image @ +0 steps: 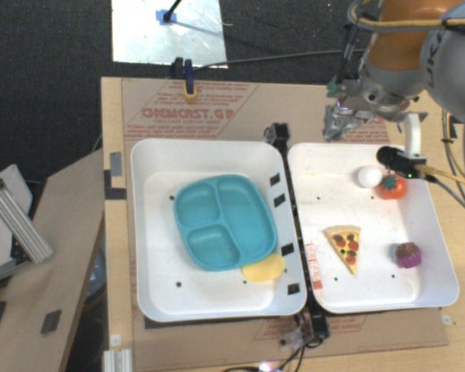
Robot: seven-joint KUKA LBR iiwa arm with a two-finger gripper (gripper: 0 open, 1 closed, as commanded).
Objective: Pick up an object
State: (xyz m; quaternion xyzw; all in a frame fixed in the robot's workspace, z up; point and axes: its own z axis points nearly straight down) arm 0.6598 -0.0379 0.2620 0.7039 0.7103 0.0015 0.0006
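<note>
Camera view shows the right bin holding a white ball touching an orange tomato-like toy, a pizza slice and a purple toy. Above the bin's far edge hangs the gripper; whether it is spread or pressed together cannot be told. A teal divided plate partly covers a yellow piece in the left bin.

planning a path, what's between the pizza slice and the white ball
Only bare bin floor lies between the pizza slice and the white ball, in the camera view.
</note>
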